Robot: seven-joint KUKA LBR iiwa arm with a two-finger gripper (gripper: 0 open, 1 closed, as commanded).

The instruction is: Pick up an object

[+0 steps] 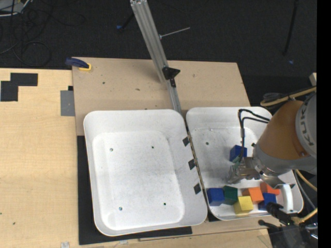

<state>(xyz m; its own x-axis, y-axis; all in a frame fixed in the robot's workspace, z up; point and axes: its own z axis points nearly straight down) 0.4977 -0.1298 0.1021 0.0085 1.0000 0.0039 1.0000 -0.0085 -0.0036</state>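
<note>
Camera view: I look down at a slant on two shallow white bins set side by side on a wooden bench; my arm (289, 138) comes in from the right, its orange band showing above the wrist.
Left bin (98, 123): its white floor shows a few small dark dots.
Right bin (217, 118): this is where my gripper (239, 173) works, low over the floor, near the middle of the bin.
My fingers: metal-grey, pointing down toward the bin floor; whether they stand apart or together I cannot tell, the blur hides it; I see nothing plainly between them.
Blue block at my wrist (238, 152): a small blue piece just above my gripper, beside the black cable (243, 119) that loops over the bin's far rim; whether it touches me I cannot tell.
Blocks in the near corner: a blue block (214, 196) touching a green block (230, 194); a yellow block (243, 204) just in front of them; an orange block (256, 194) beside the yellow one; a red block (269, 188) and another blue block (267, 199) further right, partly under my arm.
Distance to them: the cluster lies near my gripper, toward the front rim, apart from my fingertips.
Between the bins: three small black clips (191, 164) along the shared edge.
Bench beyond: a slanted metal rail (152, 40) rises from behind the bins.
</note>
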